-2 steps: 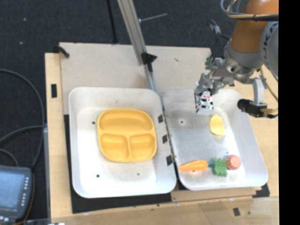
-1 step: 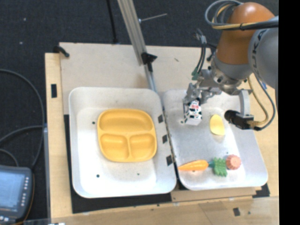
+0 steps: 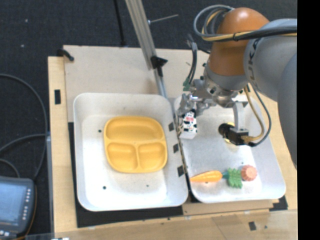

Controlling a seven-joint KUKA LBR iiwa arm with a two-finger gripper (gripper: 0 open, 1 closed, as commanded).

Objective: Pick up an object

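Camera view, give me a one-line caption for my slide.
KUKA arm's gripper over the right bin, a black-and-white toy at its fingertips; carrot nearby, yellow tray in left bin.

Yellow divided tray (image 3: 135, 144) in left bin (image 3: 85, 184)

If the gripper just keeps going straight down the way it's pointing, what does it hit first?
Most likely the small black-and-white toy right under the gripper, near the right bin's left wall. Depth is hard to judge from above, so it could just miss and meet the bin floor.
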